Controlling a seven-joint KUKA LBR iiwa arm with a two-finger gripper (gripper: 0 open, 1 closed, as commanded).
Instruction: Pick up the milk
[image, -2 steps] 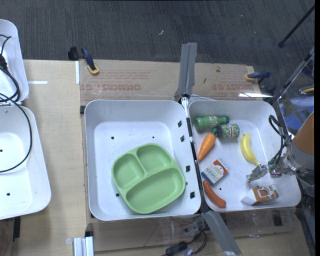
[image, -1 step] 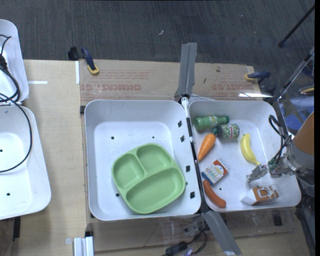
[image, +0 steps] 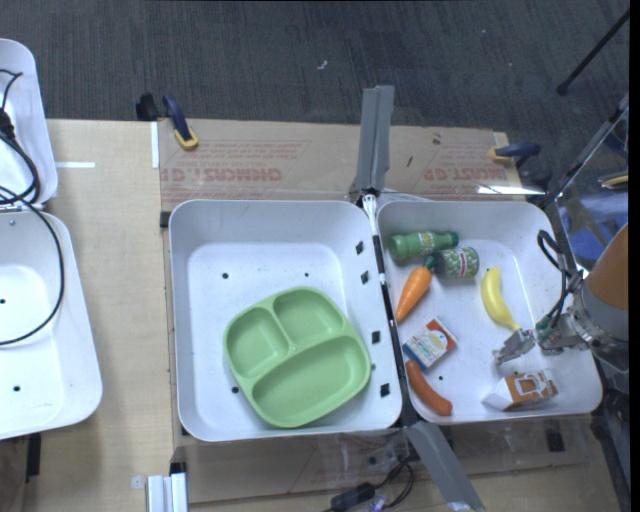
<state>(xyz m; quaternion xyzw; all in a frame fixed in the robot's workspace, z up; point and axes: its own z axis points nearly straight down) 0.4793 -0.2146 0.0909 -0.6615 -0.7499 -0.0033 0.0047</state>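
Lower right of the frame: the milk (image: 524, 389), a small carton lying on its side, rests at the right bin's (image: 520, 215) near edge, long axis running left to right. Your pincer (image: 516, 346) hangs just above it in the picture, parted and holding nothing. Farther up lie a banana (image: 495, 296) and bottles.

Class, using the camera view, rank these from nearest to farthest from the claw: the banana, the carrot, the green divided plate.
1. Banana: in the right bin, just up and left of the claw.
2. Carrot: same bin, over by the divider.
3. Green divided plate: across in the left bin, farthest.
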